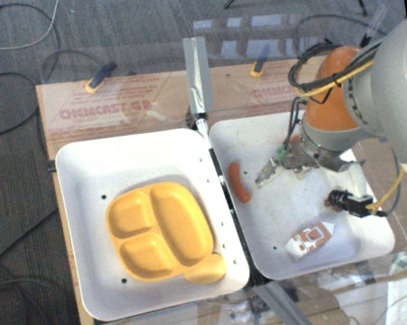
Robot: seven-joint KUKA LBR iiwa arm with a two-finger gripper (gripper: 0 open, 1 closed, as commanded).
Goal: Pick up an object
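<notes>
near right: a small white-and-orange packet (311, 239) lies in the right bin (265, 263). left bin (93, 290) holds a yellow divided tray (160, 230). farther, a red sausage (238, 182) lies left of the gripper (265, 174), fingers apart, holding nothing.

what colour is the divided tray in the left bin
Yellow-orange; the divided tray shows plainly in the camera view.

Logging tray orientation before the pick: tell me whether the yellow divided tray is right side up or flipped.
Right side up. The yellow divided tray lies flat in the left bin with its three compartments facing the camera, hollows and dividing ridges visible.
</notes>
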